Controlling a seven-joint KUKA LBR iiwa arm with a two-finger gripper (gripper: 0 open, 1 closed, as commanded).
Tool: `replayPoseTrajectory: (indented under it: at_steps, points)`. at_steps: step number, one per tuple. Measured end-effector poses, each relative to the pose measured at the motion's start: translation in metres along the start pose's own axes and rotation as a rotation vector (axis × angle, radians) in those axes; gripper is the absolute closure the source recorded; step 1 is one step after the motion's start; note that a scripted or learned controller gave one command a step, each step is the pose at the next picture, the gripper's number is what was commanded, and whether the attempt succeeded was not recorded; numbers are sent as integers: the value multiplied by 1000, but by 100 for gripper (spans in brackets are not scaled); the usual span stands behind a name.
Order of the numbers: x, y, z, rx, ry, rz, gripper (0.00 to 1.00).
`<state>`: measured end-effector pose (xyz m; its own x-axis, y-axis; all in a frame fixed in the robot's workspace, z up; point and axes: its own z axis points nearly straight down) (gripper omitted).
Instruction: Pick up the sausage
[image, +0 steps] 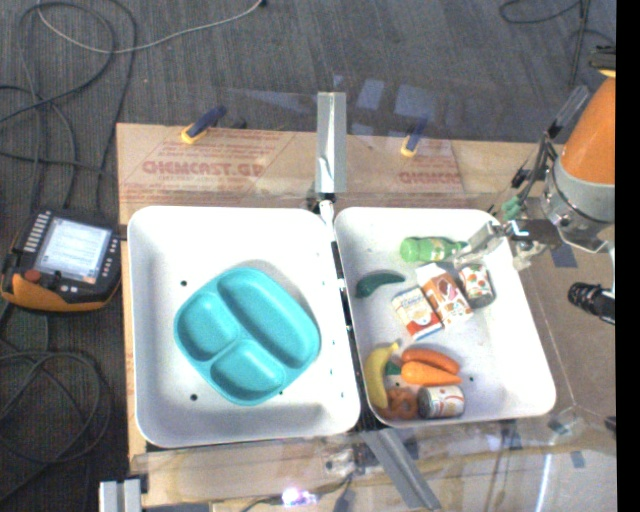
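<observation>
Dark carpet with loose cables is lying all round the cardboard-topped worktop (140, 170), and a teach pendant (66, 258) is sitting on the floor, far to the left of the right bin (520, 370). The left bin (150, 330) is touching that right bin's left wall and is carrying a teal divided plate (248, 333).

I am reaching in over the right bin's far right corner, and my hand (492, 238) is hanging just inside its far rim, beside the cap end of a green bottle (432, 248) lying there. I cannot tell whether my hand is open or closed; nothing is showing in its grip.

The sausage (402, 404), as far as I can make it out, is lying as a brownish piece at the right bin's near left corner, well apart from my hand. It is touching a can (441, 402) on its right, with a carrot (430, 366) just beyond it and a banana (376, 372) against the bin's left wall. Small cartons (432, 303) are lying near the bin's middle.
</observation>
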<state>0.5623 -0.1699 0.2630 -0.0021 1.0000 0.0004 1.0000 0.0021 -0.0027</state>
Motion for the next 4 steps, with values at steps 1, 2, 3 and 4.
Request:
replayPoseTrajectory:
  at_steps: [1,2,3,4]
  points:
    - [8,22,-78,-1,-2,52,0]
    - [29,-39,60,1,1,6,0]
    - [-1,-26,159,-13,-2,69,0]
    - [-3,-56,167,-35,-4,84,0]
